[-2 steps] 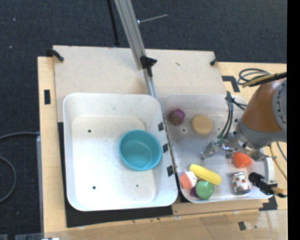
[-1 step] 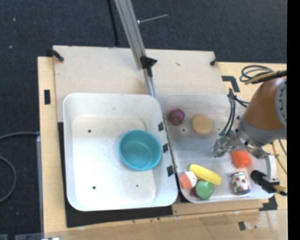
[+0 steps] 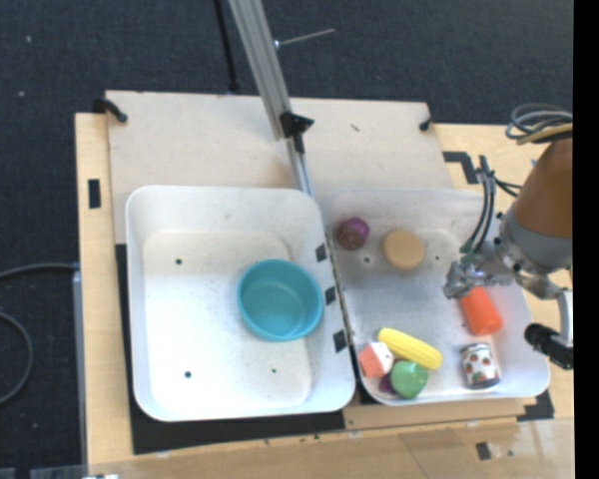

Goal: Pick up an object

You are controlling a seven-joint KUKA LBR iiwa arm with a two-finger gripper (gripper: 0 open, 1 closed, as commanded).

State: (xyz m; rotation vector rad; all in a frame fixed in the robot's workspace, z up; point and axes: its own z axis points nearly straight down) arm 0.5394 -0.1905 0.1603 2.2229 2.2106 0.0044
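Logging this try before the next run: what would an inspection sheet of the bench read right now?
Surface: tan bench bearing the left bin and right bin, side by side.
Job's things: right bin holds purple ball, tan disc, orange cylinder, yellow piece, green ball, red-and-white block, printed can.
Clutter: blue bowl in the left bin.
Grippers: hand low over the right bin, beside the orange cylinder; grasp unclear.
Cables: loops at upper right.
Surroundings: dark carpet, metal strut.

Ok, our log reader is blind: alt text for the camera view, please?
A gripper hangs over the right bin beside an orange cylinder, with a banana, a can and other small toys nearby. The left bin holds a blue bowl.
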